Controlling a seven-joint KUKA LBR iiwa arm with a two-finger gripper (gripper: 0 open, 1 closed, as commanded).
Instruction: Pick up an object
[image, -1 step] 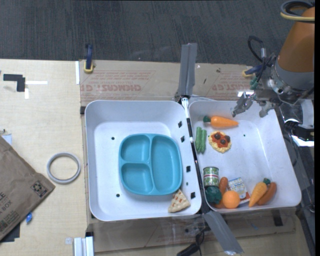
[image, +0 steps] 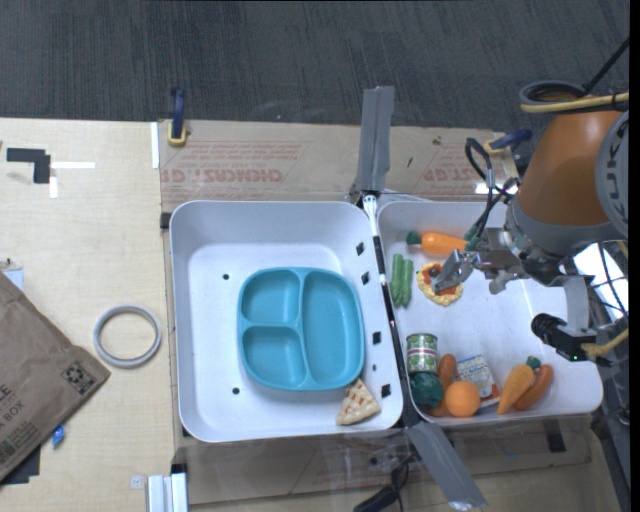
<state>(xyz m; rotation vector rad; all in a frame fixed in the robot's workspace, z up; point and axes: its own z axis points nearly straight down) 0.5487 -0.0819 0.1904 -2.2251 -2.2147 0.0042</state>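
Observation:
My gripper (image: 455, 270) hangs low in the right bin (image: 560, 405), directly over the upper right edge of a small round toy pizza (image: 438, 287). Whether it touches the pizza I cannot tell. Just behind it lies an orange carrot (image: 440, 242), and a green pea pod (image: 401, 279) rests along the bin's left wall. At the bin's front sit a small can (image: 422, 352), an orange fruit (image: 461, 399), a dark green vegetable (image: 426, 388), a small printed box (image: 474, 372) and two more carrots (image: 522, 385).
The left bin (image: 190, 300) holds a teal divided plate (image: 302, 328) and a pizza slice (image: 358, 405) at its front right corner. On the bench to the left lie a tape ring (image: 127, 334) and a brown cardboard box (image: 30, 385).

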